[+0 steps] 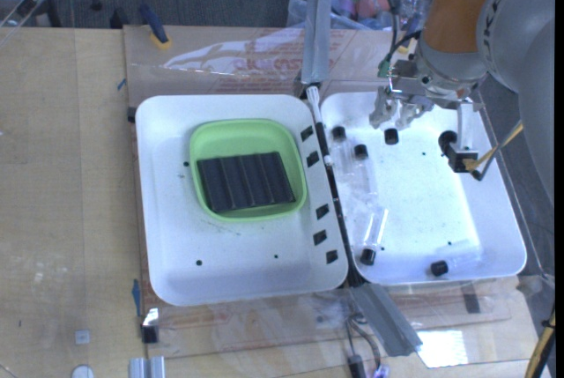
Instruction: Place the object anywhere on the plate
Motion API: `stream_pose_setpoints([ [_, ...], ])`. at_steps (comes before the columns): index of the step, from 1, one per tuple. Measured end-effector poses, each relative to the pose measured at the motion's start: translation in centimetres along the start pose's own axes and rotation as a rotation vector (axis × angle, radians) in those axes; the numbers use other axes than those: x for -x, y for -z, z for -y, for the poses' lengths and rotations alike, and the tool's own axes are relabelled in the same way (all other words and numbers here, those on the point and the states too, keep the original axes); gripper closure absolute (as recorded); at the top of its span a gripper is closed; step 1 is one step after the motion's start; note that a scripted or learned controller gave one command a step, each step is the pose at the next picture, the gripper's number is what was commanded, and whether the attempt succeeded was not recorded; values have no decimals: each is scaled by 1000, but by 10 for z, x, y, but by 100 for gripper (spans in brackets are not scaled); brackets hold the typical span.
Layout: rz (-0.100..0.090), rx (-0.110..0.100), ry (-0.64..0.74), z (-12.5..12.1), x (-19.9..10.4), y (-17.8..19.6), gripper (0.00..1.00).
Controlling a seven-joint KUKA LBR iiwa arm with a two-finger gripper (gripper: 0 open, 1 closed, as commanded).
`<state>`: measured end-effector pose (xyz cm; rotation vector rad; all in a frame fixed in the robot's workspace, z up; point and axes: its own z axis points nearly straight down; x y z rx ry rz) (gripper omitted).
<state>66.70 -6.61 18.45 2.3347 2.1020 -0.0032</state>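
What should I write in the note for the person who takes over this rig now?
Gripper: over the far part of the right bin, low; whether it is open or shut cannot be told, and nothing is seen in it.
Plate: green, in the left bin, with a dark ribbed block lying on it.
Right bin: clear tubes with black caps lie loose, one near the divider.
Done: a block is on the plate.
Left: check if another object must still go there.
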Motion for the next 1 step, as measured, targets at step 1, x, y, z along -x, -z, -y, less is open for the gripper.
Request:
stream_pose_setpoints([
  [1, 0, 0, 0, 0, 0, 0, 0],
])
